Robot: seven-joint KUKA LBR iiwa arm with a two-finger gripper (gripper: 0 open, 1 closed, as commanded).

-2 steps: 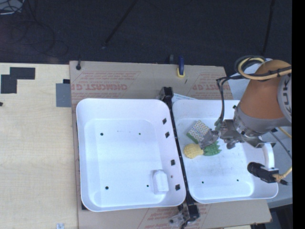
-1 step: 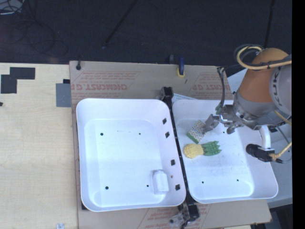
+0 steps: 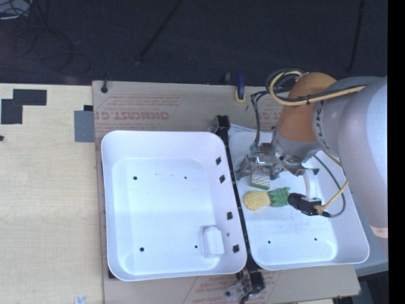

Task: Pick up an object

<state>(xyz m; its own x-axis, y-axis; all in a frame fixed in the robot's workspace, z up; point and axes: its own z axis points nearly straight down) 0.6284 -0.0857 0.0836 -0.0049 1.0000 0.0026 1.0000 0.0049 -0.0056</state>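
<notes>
One toy pineapple (image 3: 265,199), yellow with green leaves, lies in the right bin (image 3: 342,249) near its left wall, with a small speckled block (image 3: 260,180) touching its upper side. My gripper (image 3: 261,164) hangs just above that block; I cannot tell its state. A small white block (image 3: 213,239) sits in the left bin (image 3: 117,170).

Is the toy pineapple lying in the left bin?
No, the toy pineapple lies in the right bin, just below the gripper.
</notes>
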